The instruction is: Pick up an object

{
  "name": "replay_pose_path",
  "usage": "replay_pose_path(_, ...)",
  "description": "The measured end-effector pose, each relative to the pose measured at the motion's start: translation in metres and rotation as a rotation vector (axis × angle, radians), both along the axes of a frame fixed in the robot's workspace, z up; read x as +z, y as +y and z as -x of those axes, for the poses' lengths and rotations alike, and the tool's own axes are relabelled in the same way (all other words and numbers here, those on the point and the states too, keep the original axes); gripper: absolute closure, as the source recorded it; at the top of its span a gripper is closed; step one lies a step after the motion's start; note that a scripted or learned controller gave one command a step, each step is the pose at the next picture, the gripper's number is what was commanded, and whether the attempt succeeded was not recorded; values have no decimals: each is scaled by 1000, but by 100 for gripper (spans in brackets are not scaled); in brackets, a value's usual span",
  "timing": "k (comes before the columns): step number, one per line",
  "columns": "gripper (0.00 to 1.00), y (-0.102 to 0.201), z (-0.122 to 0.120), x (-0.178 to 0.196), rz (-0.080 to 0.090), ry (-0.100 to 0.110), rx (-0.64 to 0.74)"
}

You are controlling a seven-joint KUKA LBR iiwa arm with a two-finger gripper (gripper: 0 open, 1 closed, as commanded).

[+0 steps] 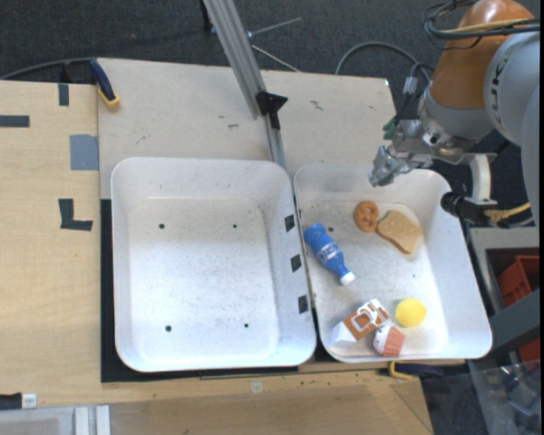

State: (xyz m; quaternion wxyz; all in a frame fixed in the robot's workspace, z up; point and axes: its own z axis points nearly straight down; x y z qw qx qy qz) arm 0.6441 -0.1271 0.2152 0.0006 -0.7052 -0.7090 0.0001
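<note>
Five objects are seen in the right bin [462, 270], any of which would serve the task. Nearest the jaws [382, 176] are a small brown pretzel-like piece [365, 215] and, touching it on its right, a toast-shaped slice [400, 231]; both are judged to be light, stiff toys, best taken across their narrow width. A blue bottle [327, 251] is laid on its side near the bin's left wall, cap toward the front; it is judged smooth and apt to roll, so its body should be taken across, not along. At the front, a yellow ball [410, 312] is set just beside an orange-and-white carton [366, 321], which is leaned against a small red-and-white cup [389, 339]; the ball is judged slippery between flat pads. The jaws are held over the bin's far edge, pointed down, nothing between them; whether they are parted cannot be told. The left bin [127, 243] is placed alongside on the bench [36, 198].
</note>
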Motion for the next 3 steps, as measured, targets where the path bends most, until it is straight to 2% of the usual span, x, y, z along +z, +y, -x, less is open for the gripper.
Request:
replay_pose_path(1,100,52,-7,-5,-1,1,1)
replay_pose_path(3,100,156,-1,18,-1,-1,1)
